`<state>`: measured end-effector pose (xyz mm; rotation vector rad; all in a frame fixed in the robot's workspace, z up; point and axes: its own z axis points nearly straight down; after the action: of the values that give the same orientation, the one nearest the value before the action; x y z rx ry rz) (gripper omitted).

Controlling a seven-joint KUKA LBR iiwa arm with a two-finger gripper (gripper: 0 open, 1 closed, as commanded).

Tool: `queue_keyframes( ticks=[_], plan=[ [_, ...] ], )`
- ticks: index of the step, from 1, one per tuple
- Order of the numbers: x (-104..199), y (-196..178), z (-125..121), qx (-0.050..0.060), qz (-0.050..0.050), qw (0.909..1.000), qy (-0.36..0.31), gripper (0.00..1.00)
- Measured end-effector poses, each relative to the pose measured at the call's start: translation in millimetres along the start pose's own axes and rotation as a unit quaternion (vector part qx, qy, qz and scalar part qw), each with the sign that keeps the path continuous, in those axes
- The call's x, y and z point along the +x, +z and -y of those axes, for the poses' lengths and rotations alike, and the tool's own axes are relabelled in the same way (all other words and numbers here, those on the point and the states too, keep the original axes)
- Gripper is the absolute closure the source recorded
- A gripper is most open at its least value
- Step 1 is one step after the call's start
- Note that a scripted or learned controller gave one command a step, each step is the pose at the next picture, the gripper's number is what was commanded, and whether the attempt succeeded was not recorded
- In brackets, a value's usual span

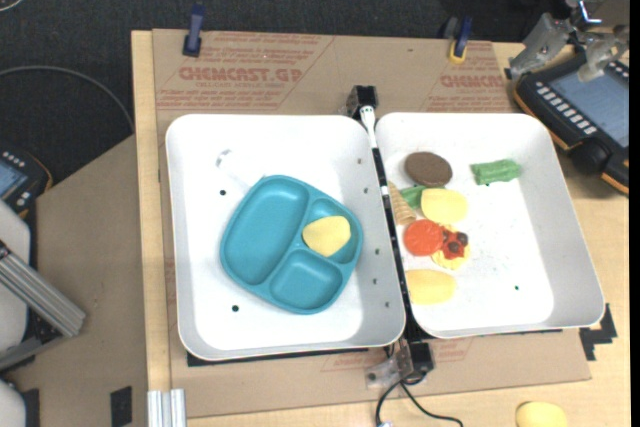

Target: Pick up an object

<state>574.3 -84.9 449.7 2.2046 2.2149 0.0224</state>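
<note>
Camera view: plastic toy foods, a brown round disc (pixel 428 168), a flat green strip (pixel 495 172) and a red round piece (pixel 424 237), lie in the shallow white right bin (pixel 560 215). That is leftward of the claw's entry side (green strip likely nearest). Whether the claw is open or closed — cannot tell.

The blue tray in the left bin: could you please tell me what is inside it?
One pale yellow piece lies in the right-hand compartment of the blue tray. The other two compartments show bare blue. Whatever lies under the tray on the left bin floor is covered.
</note>
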Motion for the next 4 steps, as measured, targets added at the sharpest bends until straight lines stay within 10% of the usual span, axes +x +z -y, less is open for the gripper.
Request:
queue_keyframes(
  ticks=[1, 2, 4],
  plan=[
    [43.6, 192.6, 36.1, 0.02, -0.002, 0.9998, 0.001, 0.0],
    [40.8, 173.0, 31.6, 0.009, -0.001, 1.0, 0.003, 1.0],
    [174.4, 61.1, 86.5, 0.006, -0.003, 1.0, -0.003, 1.0]
  ],
)
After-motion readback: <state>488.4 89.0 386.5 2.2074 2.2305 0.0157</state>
